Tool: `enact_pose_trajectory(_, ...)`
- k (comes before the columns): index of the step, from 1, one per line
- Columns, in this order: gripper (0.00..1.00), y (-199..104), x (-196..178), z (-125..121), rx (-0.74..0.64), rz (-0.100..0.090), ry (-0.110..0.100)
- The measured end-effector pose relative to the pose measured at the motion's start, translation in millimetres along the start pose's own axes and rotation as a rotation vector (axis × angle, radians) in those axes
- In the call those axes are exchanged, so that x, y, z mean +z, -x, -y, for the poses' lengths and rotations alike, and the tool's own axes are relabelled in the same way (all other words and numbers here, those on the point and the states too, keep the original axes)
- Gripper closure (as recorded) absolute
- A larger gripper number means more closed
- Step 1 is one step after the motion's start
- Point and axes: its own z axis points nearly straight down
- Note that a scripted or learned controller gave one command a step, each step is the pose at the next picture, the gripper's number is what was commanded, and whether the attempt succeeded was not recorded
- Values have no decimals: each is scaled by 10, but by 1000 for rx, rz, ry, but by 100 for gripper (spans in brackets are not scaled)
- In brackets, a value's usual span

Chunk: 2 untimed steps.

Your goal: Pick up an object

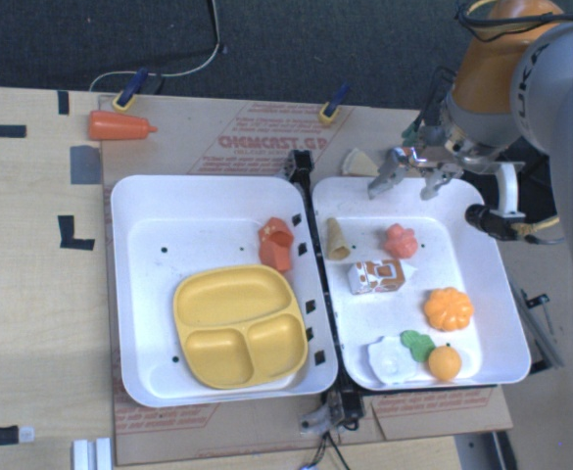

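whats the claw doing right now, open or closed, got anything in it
Claw: open, fingers spread, holding nothing, above the far rim of the right bin.

The scene is evenly and brightly lit from above; only soft, short shadows are cast inside the white bins (pixel 129 262). Mild glare is seen on their rims (detail stays slightly soft, with faint graininess throughout)

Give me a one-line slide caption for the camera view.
Open end effector hovers over right bin's far rim; toy foods lie inside, yellow divided plate in left bin.
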Motion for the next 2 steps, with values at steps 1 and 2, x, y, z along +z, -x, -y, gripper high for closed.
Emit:
enact_pose_trajectory(1, 0, 315, 1397, 87, 2, 3, 1)
enact_pose_trajectory(2, 100, 300, 1218, 66, 0, 2, 3)
